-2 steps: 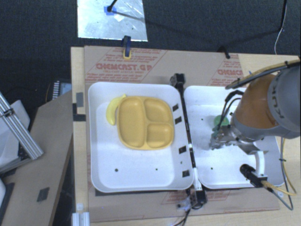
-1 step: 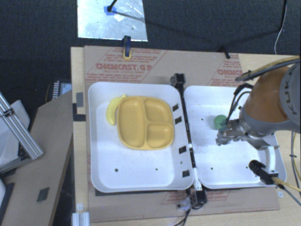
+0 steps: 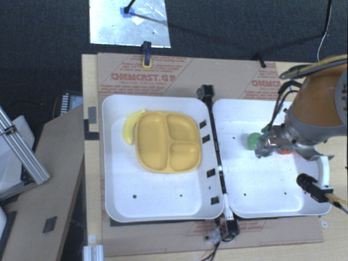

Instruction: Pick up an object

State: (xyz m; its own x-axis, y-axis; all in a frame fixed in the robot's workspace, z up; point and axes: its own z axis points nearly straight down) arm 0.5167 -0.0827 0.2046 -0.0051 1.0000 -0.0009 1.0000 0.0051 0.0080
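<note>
Looking down at a slant on both bins, camera view:

- Left bin (image 3: 117, 200): shallow, white. Holds a yellow divided plate (image 3: 166, 141) with three compartments, lying flat near the middle. A yellow banana-shaped piece (image 3: 129, 126) lies at the plate's left edge, touching or partly under it; which cannot be told.
- Right bin (image 3: 261, 197): shallow, white. Holds a green ball-like object (image 3: 253, 140) toward its left-centre, and a small red-orange object (image 3: 284, 150), mostly hidden by the arm.
- Arm (image 3: 321, 105): grey with orange band, reaching in from the right, wrist low over the right bin.
- Gripper (image 3: 265, 145): just beside the green object, at its right and perhaps touching. Whether the claw stands apart or together cannot be told, and nothing is visibly held.
- Handling, judged: the green object looks small, rounded and light, likely smooth, so it may roll or squirt sideways. Best taken across its widest middle, from straight above.
- Divider (image 3: 215, 156): dark strip with clips between the bins.
</note>
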